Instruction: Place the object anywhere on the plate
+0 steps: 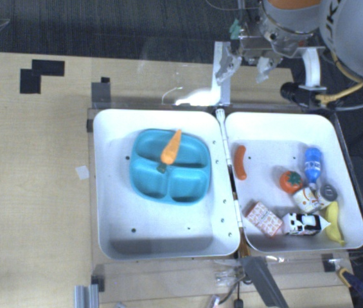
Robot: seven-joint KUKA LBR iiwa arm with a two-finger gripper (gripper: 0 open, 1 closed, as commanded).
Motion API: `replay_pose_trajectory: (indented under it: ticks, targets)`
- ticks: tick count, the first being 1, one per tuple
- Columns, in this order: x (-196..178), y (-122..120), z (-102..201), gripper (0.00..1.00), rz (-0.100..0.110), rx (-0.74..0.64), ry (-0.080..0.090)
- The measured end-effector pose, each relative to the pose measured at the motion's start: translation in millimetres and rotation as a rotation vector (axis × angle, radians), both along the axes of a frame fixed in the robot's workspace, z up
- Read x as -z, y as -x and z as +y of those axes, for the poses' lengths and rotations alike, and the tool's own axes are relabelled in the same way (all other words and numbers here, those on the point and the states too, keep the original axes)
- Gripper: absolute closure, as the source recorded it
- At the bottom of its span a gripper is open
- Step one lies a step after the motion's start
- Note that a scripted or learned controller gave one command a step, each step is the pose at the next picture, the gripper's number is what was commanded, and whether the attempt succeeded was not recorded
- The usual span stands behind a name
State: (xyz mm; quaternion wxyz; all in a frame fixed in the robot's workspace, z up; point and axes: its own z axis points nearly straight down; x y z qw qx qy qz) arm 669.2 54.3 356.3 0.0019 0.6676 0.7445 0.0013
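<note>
One carrot (171, 147) on one blue plate (149, 172), left bin (114, 191)

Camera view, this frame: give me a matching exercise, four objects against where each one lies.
Things:
1. carrot
2. sausage
3. blue bottle
4. banana

Places:
A. right bin, near its left wall
B. on the blue plate, left bin
C. right bin, front right corner
D. right bin, toward its right side, behind the tomato

Pairs: 1-B, 2-A, 3-D, 4-C

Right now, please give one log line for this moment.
carrot: on blue plate | gripper: raised behind bins, holds nothing | task: looks done
</note>
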Motion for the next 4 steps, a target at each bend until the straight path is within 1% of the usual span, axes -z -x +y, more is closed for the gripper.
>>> replay_pose_trajectory:
  ticks: [1, 2, 3, 4]
  targets:
    - [-13, 0, -90, 0.00, -0.001, 0.014, 0.000]
    - [-11, 0, -148, 0.00, -0.003, -0.042, 0.001]
    - [30, 0, -229, 0.00, -0.001, 0.055, 0.001]
    - [24, -1, -259, 0.00, -0.003, -0.011, 0.003]
